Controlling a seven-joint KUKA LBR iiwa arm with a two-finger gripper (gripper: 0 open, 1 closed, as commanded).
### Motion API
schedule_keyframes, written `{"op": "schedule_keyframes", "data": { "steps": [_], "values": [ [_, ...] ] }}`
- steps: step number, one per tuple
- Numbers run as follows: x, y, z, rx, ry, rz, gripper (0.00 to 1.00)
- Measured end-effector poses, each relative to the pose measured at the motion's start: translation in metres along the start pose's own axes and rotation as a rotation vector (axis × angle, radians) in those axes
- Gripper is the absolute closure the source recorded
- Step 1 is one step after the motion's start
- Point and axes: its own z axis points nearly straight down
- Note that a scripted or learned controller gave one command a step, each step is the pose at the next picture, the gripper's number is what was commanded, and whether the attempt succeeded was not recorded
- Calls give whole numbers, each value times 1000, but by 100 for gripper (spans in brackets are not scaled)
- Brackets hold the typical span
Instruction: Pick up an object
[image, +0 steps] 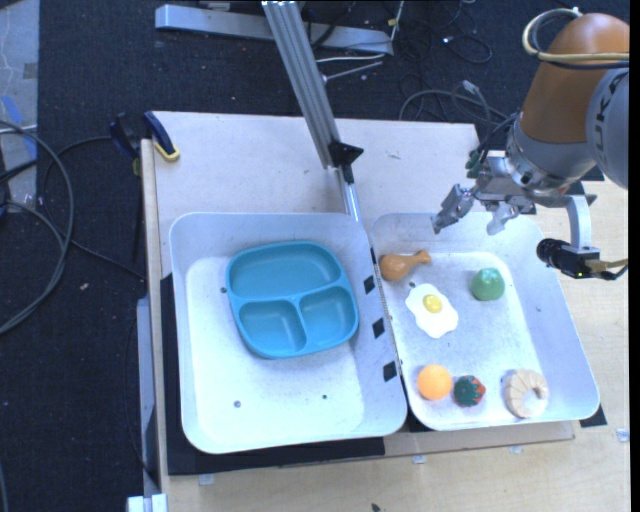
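Observation:
My gripper (472, 216) hangs above the far edge of the right bin (560, 330), its two fingers spread apart with nothing between them. Below and left of it lies a brown drumstick (404, 264). A green ball (487, 284) sits just below the gripper. A fried egg (432, 311) lies mid-bin. Along the near side sit an orange (434, 382), a dark red-green item (468, 391) and a beige pastry (525, 392).
The left bin (200, 400) holds a blue divided plate (292, 298). A slanted metal pole (312, 85) rises from the back between the bins. Black clips (380, 328) line the divide. Cables lie on the dark floor behind.

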Motion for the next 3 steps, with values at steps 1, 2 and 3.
{"op": "schedule_keyframes", "data": {
  "steps": [1,2,3],
  "values": [
    [1,3,44,4,0,1,0],
    [1,0,108,6,0,2,0],
    [-5,4,132,-15,-11,5,0]
  ]
}}
